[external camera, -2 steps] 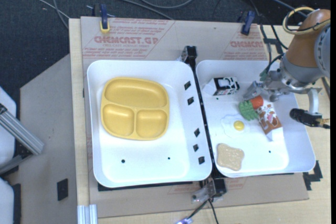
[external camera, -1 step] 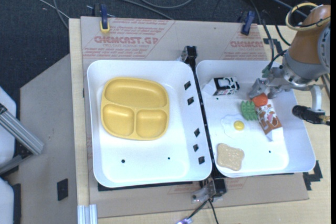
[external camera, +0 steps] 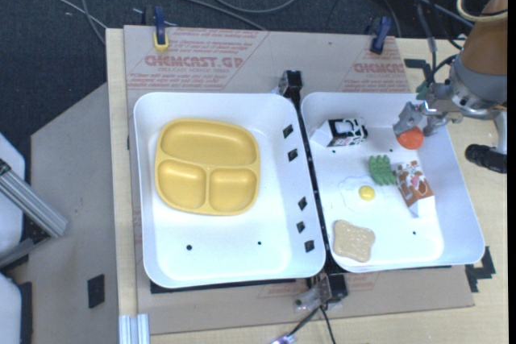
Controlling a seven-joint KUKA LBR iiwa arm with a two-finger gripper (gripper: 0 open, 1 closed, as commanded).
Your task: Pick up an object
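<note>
Dark carpet surrounds the bench (external camera: 201,64), whose cardboard-brown top carries two glossy white bins side by side, the left bin (external camera: 161,254) holding a smooth yellow three-compartment plate (external camera: 208,165). At the far right corner of the right bin (external camera: 459,230) the gripper (external camera: 413,123) hangs just above a round orange ball (external camera: 411,138), seeming to touch its top, though whether it is clamped or spread I cannot tell. Nearer than the ball lie a bumpy green piece (external camera: 381,170), a printed packet (external camera: 415,185), a flat fried egg (external camera: 360,191) and a speckled toast slice (external camera: 353,241); a black-and-white toy (external camera: 345,131) sits to the ball's left.
</note>
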